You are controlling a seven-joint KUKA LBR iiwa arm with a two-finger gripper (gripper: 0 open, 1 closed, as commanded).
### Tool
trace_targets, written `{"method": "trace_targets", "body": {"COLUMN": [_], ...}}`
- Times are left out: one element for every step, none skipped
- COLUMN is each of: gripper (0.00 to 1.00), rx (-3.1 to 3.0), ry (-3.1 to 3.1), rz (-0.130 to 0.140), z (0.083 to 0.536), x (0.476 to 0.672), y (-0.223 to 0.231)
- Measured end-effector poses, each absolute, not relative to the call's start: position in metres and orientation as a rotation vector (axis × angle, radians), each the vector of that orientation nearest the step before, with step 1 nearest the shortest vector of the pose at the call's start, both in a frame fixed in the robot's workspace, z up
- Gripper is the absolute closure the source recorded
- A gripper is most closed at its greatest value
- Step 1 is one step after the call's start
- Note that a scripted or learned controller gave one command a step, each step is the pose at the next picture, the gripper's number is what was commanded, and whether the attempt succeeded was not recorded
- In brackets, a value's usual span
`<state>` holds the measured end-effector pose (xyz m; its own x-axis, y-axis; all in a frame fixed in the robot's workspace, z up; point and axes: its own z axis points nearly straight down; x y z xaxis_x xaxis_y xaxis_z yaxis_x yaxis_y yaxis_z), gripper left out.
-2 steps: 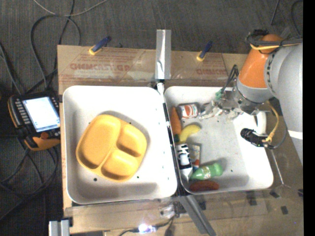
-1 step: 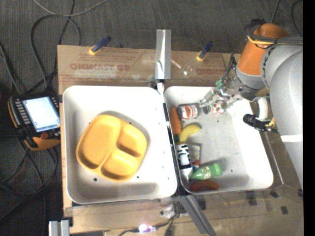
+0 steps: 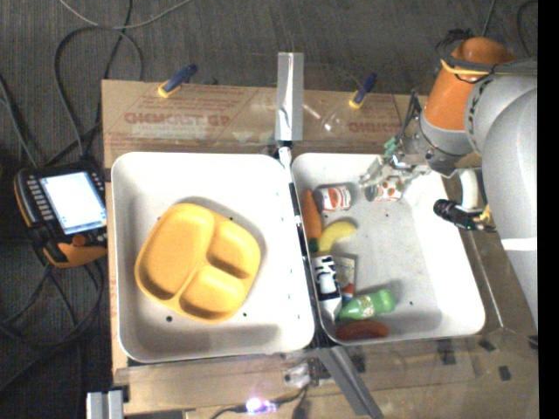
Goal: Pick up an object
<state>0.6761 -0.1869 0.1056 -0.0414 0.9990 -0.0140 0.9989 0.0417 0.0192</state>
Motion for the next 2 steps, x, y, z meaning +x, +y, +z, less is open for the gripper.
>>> {"method": "trace_targets", "body": {"gripper": [1.00, 1.00], "rx": [2.101, 2.132], "ry": [2.310, 2.309], "rz": [0.003, -0.003], "z": [0.100, 0.204], "x": [0.659, 0.669], "y": [-0.185, -0.186]}}
